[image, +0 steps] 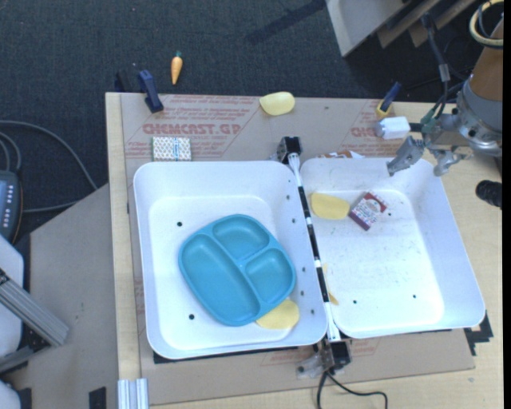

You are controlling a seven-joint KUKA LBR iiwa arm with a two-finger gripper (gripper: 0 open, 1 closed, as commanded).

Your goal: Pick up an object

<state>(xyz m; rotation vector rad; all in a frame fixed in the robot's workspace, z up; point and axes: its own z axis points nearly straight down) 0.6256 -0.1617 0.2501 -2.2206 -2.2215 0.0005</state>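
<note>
You are looking down on a table (239, 128) standing on dark carpet (64, 48).
Printed cardboard sheeting is covering the tabletop, black cables (48, 152) are curling over the floor at the left, and a pale cabinet corner (375, 20) is jutting in at the top; even light is falling everywhere.

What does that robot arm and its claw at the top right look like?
The arm is grey metal with an orange band above the wrist. Its gripper is small and grey, ending in two thin fingers. A white block sticks out beside it, and dark cables run along the arm.
</note>
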